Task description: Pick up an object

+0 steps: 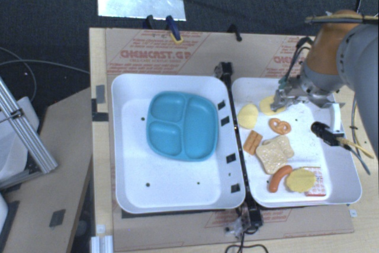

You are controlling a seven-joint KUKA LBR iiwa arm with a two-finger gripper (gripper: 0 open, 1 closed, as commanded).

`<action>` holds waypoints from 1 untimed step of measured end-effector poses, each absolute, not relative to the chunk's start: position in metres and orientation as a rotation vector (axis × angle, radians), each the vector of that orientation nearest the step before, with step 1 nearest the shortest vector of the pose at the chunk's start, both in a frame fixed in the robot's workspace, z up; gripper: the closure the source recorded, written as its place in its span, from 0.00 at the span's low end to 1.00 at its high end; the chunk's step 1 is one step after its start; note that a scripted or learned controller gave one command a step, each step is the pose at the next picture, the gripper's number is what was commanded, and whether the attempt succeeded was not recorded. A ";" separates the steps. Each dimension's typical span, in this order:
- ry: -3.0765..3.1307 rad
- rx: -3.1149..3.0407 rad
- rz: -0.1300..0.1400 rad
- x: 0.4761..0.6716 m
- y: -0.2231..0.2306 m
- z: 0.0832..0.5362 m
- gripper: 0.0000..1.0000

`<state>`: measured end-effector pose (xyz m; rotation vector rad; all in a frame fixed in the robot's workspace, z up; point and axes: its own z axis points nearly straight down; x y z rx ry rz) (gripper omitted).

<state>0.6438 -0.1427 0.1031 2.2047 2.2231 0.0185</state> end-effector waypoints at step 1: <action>2.233 2.203 0.014 0.647 -0.044 0.191 1.00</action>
